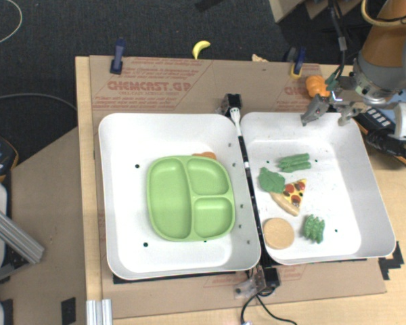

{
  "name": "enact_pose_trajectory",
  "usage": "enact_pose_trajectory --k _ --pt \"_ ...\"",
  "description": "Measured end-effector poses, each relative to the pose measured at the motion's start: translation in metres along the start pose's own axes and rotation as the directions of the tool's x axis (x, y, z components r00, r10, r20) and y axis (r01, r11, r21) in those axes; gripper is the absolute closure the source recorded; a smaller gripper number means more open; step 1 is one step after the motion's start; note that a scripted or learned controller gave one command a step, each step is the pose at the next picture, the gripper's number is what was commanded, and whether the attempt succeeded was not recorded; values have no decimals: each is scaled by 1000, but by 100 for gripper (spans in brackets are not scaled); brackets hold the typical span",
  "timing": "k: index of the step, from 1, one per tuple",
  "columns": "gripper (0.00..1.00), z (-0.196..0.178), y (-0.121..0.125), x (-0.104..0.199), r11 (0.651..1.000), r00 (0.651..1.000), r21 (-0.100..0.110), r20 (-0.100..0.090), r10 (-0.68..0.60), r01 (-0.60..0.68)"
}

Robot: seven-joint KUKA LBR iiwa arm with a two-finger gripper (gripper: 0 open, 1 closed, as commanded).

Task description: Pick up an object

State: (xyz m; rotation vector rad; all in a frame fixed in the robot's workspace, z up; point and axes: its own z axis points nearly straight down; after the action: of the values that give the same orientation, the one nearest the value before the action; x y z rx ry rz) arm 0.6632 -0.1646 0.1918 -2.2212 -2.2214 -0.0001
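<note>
While the claw hangs spread and unladen above the right bin's far rim, contents run thus: left bin, green divided plate; right bin, pizza slice (long axis slanting, tip toward the far-right corner, well short of the claw), bean pods, leaf, round cracker, broccoli.
</note>
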Motion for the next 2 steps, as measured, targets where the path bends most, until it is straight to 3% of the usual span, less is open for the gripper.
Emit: enact_pose_trajectory --k 1,2 --pt "0 106 -69 15 1000 1000 14 -4 2 -2" --pt "0 -11 -113 125 1000 1000 -6 -4 -9 9"
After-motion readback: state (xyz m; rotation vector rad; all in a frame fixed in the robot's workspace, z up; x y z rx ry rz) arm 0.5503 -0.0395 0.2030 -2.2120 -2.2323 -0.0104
